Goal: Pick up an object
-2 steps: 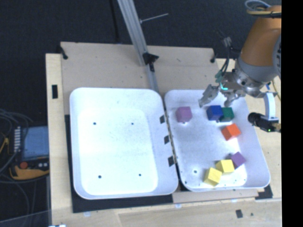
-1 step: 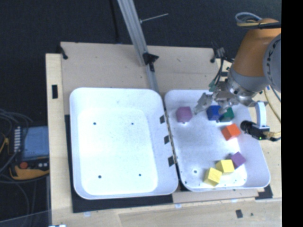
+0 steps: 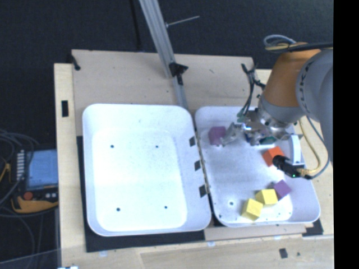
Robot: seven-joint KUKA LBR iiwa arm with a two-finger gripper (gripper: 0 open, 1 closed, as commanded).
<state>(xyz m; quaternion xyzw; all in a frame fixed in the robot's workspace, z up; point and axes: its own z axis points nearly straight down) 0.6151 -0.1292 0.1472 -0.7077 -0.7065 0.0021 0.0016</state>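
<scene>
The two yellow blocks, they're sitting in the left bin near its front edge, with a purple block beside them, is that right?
Not quite. The two yellow blocks lie in the right bin, not the left one. The rest holds: they sit near its front edge, with a purple block beside them. The camera view shows this.

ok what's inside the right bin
The right bin holds a purple block beside the gripper, two yellow blocks, another purple block and an orange piece. The arm covers the bin's far corner.
</scene>
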